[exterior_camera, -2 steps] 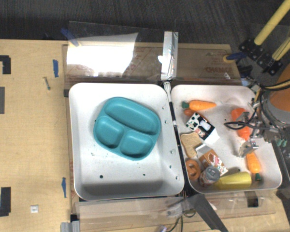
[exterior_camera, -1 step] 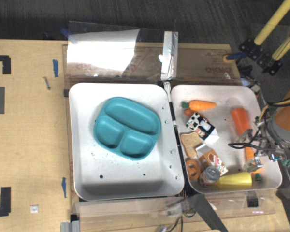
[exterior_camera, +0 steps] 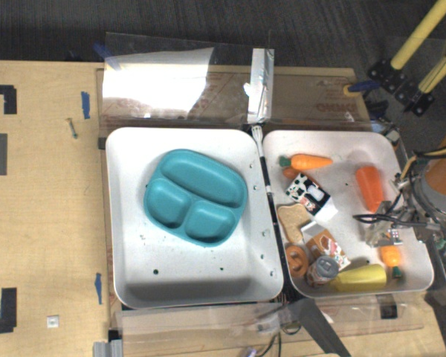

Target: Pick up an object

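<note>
From my remote seat I see dark grey carpet floor (exterior_camera: pixel 171 6) up top, plywood bench (exterior_camera: pixel 37 199) marked with black tape, glare on clear plastic sheet (exterior_camera: pixel 156 80), yellow poles (exterior_camera: pixel 424 21) at right.

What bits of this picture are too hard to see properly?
- Gripper: a tangle of wires blurs it, so open or shut is unclear.
- Arm: cut off by the right edge.
- Small can: label too small to read.
- Banana: its left end hides behind the can.
</note>
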Controlling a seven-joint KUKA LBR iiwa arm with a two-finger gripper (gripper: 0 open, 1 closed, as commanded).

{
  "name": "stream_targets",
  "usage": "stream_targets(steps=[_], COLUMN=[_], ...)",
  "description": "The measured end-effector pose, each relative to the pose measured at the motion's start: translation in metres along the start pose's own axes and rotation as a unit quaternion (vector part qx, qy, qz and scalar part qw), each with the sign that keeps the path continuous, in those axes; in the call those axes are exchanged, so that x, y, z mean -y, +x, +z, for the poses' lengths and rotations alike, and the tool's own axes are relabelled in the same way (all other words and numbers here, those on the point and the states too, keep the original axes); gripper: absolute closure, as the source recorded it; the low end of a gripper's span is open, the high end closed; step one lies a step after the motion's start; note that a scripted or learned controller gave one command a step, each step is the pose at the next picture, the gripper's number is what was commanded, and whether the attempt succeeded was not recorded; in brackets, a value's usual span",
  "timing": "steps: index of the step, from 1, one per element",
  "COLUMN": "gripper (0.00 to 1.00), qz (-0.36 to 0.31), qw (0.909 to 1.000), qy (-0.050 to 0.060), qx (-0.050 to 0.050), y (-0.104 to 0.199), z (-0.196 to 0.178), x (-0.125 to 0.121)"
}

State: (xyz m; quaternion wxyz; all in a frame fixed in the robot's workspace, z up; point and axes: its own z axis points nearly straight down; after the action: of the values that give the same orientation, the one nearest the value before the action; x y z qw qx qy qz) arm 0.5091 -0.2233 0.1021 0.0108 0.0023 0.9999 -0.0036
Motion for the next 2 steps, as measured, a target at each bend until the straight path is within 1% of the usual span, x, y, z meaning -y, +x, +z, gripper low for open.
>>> stream_targets(steps=[1, 2], gripper=[1.00, 1.00], qz=[-0.193, -0.366], qw=[0.9812, 0.9304], qy=[-0.004, -0.005], qx=[-0.004, -0.004], y=[0.004, -0.008], z=[0.013, 0.013], x=[-0.001, -0.002])
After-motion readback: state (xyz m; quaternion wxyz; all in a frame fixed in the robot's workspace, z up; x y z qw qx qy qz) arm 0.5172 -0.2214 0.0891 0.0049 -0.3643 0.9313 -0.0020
